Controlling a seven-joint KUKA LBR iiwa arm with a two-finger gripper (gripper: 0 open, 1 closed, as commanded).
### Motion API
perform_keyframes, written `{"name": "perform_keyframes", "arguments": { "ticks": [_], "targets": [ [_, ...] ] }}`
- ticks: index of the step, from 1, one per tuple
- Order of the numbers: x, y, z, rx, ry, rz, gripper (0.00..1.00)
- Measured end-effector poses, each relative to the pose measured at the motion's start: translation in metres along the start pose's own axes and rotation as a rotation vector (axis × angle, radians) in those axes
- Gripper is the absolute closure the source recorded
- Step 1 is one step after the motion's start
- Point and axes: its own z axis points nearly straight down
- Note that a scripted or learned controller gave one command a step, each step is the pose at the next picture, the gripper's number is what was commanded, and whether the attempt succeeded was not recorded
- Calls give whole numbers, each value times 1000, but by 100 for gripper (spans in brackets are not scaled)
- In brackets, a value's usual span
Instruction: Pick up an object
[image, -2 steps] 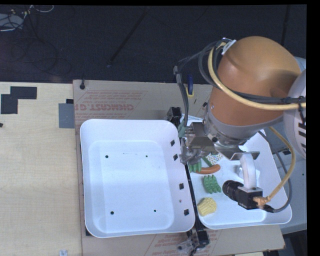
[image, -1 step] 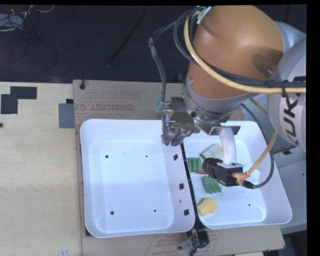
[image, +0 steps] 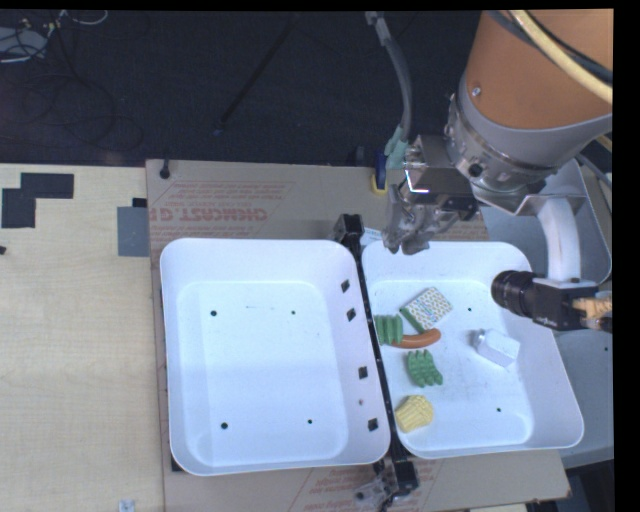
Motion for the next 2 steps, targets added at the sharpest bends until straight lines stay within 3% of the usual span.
{"name": "perform_keyframes", "arguments": {
  "ticks": [1, 2],
  "targets": [
    [-85, -15, 207, 13, -1, 5, 100],
    [-193, -14, 248, 9, 0, 7, 100]
  ]
}}
